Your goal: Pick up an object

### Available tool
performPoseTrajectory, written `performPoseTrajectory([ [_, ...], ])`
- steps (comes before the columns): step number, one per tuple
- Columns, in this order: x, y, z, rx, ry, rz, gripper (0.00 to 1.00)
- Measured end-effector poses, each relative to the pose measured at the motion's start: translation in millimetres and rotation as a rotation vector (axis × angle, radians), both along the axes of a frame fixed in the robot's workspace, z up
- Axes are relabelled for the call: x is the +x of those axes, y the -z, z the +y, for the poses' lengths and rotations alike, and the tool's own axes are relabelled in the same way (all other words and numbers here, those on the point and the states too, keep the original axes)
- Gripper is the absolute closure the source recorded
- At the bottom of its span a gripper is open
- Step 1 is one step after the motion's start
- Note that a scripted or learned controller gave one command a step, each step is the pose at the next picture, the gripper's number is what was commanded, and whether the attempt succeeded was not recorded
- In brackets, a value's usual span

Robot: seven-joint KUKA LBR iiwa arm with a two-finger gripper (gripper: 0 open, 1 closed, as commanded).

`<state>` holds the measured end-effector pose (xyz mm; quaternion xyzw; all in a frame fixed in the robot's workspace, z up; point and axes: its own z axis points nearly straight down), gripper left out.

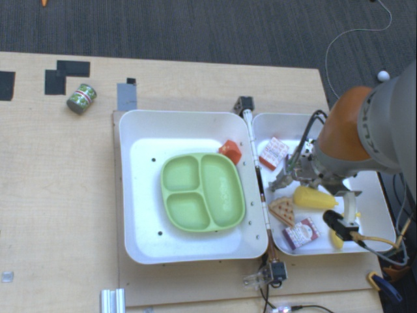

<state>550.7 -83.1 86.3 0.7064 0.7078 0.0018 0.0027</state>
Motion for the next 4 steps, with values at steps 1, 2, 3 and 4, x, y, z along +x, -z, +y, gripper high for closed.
performPoseTrajectory([
  [1,-61,-1,-27,-0.001,0.001,-0.003,0.00],
  [2,-55,-13,-26,-0.004,-0.002,-0.020,1.00],
  [3,40,-99,61,0.003,-0.003,0.001,1.00],
  [4,39,-99,60,0.002,-0.003,0.004,0.00],
])
